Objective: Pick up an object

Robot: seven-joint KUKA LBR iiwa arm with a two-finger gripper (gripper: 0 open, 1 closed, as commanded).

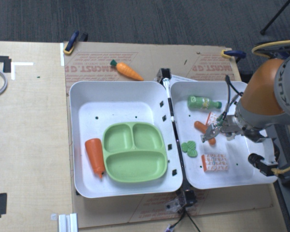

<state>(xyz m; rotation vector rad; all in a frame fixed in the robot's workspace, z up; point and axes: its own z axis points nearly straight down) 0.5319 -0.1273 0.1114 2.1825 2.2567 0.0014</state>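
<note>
Camera view: cardboard-covered bench (29, 144) on dark carpet (135, 8).

Robot lab: clamped cardboard bench (29, 129), twin white bins (82, 178), grey carpet (135, 13).

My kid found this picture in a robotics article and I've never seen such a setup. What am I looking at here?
One camera above a bench looks down at a slant. The grey arm with an orange band reaching in from the right is a robot, and its tool is low in the right white bin, over a small orange piece; I can't tell whether anything is gripped. That bin also has a green bottle, a green leafy toy and a red-and-white packet. The left white bin holds a green divided plate and an orange carrot. Another carrot lies on the cardboard behind.
</note>
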